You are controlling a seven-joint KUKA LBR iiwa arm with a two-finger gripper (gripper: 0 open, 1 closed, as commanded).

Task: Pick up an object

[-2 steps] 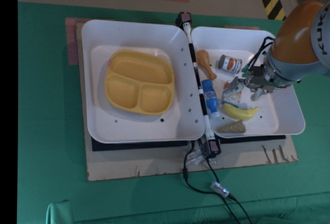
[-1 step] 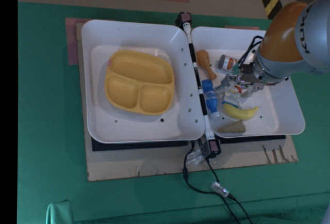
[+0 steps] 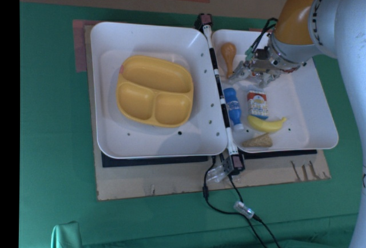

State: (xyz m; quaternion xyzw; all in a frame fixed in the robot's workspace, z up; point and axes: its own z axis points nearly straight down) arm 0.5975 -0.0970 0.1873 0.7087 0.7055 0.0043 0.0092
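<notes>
The right bin (image 3: 311,110) holds several small items. An orange drumstick-shaped toy (image 3: 229,55) lies near its left wall. A blue bottle (image 3: 233,107) lies below that, and a red and white carton (image 3: 258,103) sits to the bottle's right. A yellow banana (image 3: 267,124) and a tan wedge (image 3: 258,140) lie near the bin's front. My gripper (image 3: 253,74) hangs over the bin's upper middle, just right of the drumstick and above the carton. Nothing shows between its fingers.
The left bin (image 3: 108,127) holds a yellow divided tray (image 3: 154,90). A hinge strip with black clamps (image 3: 219,84) runs between the bins. Cables (image 3: 240,207) trail over the green bench in front. The arm's grey body covers the right bin's far right corner.
</notes>
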